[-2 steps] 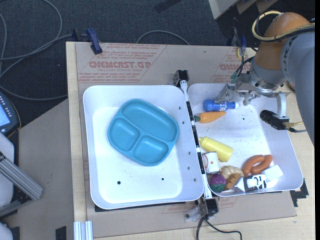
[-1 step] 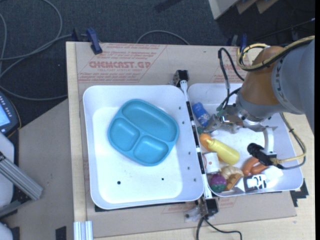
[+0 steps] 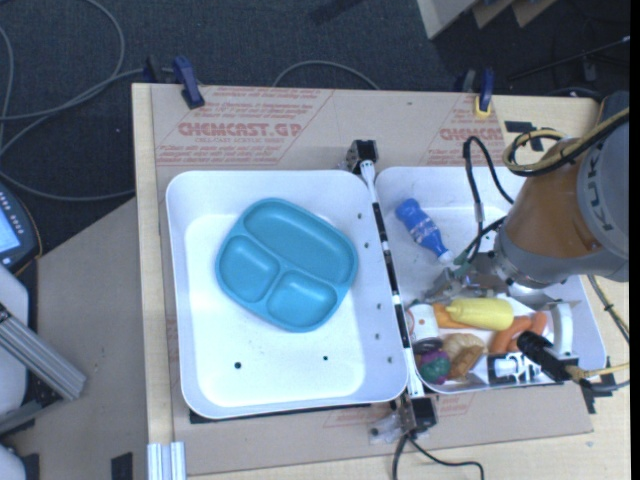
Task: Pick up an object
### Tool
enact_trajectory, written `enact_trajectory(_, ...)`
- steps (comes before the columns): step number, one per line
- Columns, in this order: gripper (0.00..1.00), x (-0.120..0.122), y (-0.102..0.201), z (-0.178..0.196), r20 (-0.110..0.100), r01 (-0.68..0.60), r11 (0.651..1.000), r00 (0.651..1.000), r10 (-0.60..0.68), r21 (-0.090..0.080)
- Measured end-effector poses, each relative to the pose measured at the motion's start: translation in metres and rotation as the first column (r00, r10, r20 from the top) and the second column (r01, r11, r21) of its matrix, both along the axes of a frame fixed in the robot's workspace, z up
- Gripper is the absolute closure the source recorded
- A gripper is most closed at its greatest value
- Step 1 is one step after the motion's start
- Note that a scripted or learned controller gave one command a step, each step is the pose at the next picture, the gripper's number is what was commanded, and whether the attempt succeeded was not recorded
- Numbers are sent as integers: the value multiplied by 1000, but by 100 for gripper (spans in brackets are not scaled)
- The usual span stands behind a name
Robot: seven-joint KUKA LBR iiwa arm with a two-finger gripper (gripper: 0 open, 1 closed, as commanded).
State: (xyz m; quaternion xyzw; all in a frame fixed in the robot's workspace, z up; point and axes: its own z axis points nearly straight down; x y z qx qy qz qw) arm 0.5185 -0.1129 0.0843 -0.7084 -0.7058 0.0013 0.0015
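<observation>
My gripper [image 3: 452,280] hangs low over the middle of the right bin [image 3: 440,183], reaching in from the right. Just right of and below it lies a yellow banana-shaped toy [image 3: 480,314]. A blue bottle [image 3: 421,227] lies above and left of the gripper, apart from it. At the bin's near end sit a purple and green toy [image 3: 432,358], a brown lumpy piece [image 3: 464,351] and an orange carrot-like piece [image 3: 520,331]. Nothing shows between the gripper's tips.
The left bin [image 3: 190,268] holds a blue divided plate [image 3: 287,263] in its upper middle. A white label card [image 3: 424,320] lies by the divider between the bins. The arm's body [image 3: 550,218] covers the right bin's right side.
</observation>
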Motion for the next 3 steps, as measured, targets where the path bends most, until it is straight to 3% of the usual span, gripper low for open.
enact_trajectory(1,0,110,-13,1,15,-7,1000,1000,8,-4)
enact_trajectory(2,0,49,19,0,-3,-3,1000,1000,3,3)
enact_trajectory(3,100,52,17,10,5,-3,1000,1000,3,-1)
